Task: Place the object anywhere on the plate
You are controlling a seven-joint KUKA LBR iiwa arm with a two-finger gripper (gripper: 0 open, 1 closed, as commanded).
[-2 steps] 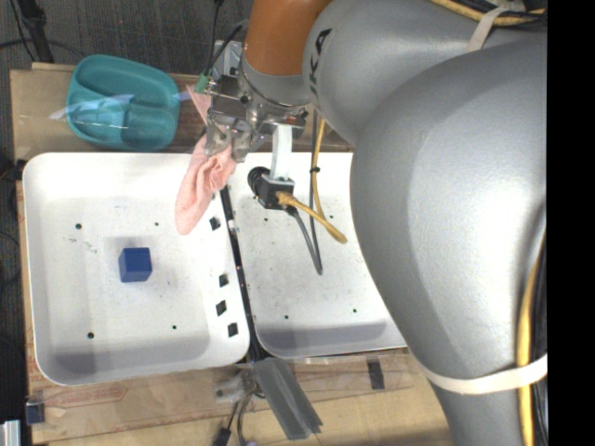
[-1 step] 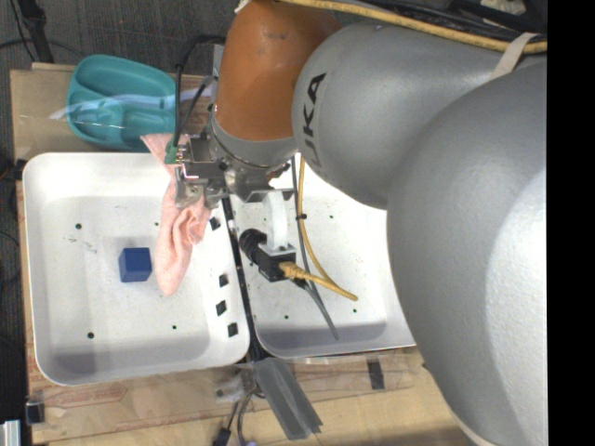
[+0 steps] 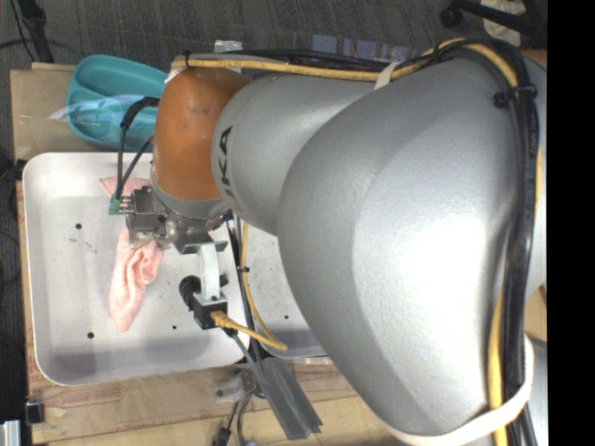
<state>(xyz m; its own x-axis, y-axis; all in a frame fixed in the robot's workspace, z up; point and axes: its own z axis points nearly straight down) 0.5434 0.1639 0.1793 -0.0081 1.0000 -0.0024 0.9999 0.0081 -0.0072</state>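
A pink, soft, crumpled object lies lengthwise in the left white bin, from near the bin's far side down towards its middle. My gripper is directly over the object's upper part, below the orange wrist band. The gripper's body hides where it meets the object, so I cannot tell whether they touch. The grey arm covers the right bin and most of the view.
A teal rounded thing with a clear wrapper lies on the bench beyond the left bin's far corner. A yellow cable and black fittings hang from the wrist over the bin's floor. The bin's front left shows bare white floor.
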